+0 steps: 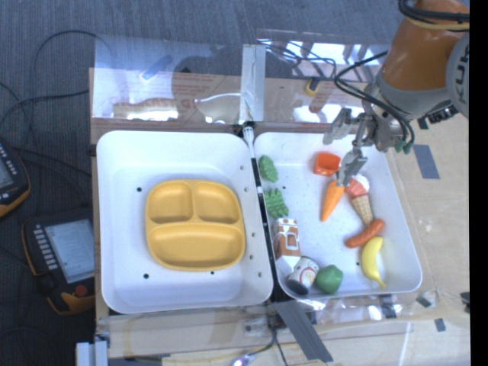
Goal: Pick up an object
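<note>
Gripper poised over the right bin's far corner, above the carrot top.

The gripper (348,166) is seen with its fingers set narrowly apart and nothing is held between them. The carrot (332,198) lies directly below and slightly left of the fingertips, in the right bin (396,277); its long axis runs from the green top near the gripper down-left to its point. The fingertips appear just over the carrot's top end, beside the cone (361,198) and the red block (326,163). A short descent along the carrot's upper end is judged to be needed; the neighbouring cone may be caught instead. A yellow tray (195,224) sits in the left bin (122,280).
</note>
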